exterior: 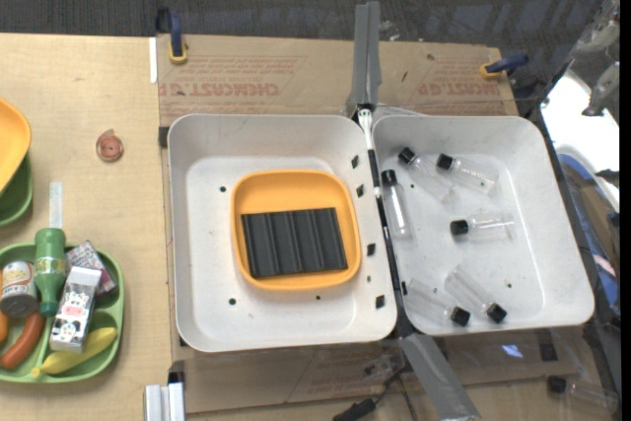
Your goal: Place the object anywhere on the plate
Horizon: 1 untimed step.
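An orange plate [291,190] with rounded corners lies in the middle of the left white bin [197,242]. A dark grey ridged pad [296,244] covers most of the plate's floor. The right white bin [552,242] holds several clear vials with black caps. One vial [465,171] lies near the back, another [485,226] near the middle, and a third [394,204] along the bin's left wall. Two more vials [471,296] rest near the front edge.
A green tray [104,350] of toy food stands on the wooden table at the front left, with a yellow bowl [10,148] behind it. A small pink disc [109,146] lies on the table. Clamps [175,42] hold the cardboard behind the bins.
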Motion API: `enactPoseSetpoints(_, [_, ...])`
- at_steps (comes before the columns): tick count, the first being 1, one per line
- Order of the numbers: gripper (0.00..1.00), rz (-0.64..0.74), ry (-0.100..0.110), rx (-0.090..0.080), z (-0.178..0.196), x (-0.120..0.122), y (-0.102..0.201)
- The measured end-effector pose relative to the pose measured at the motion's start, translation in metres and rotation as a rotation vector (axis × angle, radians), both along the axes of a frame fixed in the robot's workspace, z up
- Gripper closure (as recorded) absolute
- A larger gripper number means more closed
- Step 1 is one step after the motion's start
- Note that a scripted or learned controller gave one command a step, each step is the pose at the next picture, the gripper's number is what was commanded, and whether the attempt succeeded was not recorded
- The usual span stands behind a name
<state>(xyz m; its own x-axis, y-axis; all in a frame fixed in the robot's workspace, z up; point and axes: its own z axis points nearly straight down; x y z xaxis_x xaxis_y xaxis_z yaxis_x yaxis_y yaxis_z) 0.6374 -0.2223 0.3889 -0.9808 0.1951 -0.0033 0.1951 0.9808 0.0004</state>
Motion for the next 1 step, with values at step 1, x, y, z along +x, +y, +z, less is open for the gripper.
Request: enactPoseSetpoints(1, [0.0,0.292,-0.001,0.0,-0.102,0.013,0.0007])
